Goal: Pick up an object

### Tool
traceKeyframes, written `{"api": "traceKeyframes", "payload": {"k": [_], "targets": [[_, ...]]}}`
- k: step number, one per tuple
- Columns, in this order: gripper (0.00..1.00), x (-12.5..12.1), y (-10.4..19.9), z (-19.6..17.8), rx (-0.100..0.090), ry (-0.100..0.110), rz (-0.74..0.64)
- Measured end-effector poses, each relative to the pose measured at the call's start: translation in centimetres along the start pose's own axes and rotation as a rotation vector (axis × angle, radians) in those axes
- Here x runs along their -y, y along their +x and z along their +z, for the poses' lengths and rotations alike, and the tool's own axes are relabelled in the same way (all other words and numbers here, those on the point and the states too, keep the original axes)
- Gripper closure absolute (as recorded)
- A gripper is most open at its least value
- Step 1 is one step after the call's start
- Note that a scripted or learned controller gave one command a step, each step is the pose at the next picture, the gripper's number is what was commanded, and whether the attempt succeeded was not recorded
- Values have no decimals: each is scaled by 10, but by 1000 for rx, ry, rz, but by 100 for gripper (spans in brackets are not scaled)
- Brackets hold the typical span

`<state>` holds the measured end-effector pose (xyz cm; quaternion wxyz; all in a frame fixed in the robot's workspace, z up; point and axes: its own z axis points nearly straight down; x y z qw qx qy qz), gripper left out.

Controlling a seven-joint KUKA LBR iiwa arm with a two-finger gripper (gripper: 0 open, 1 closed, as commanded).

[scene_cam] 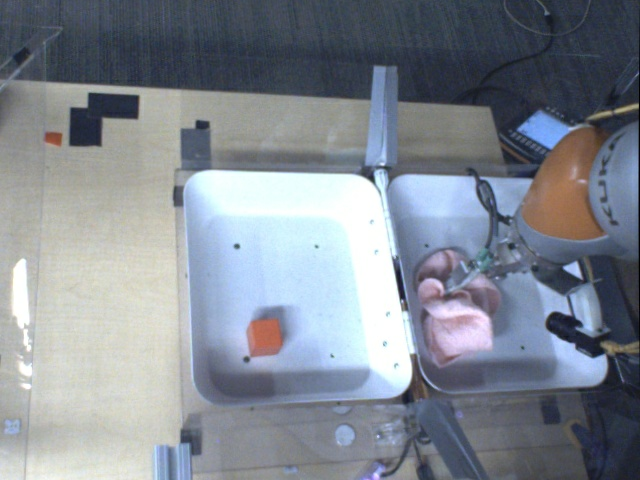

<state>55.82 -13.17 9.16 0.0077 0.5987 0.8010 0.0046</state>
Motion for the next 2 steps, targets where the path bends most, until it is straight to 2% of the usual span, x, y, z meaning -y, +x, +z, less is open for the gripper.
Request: {"api": "traceKeyframes", "payload": {"k": [1, 2], "targets": [[100, -4, 0, -13, 3, -11, -2], [100, -78, 32, -94, -4, 7, -83]]}}
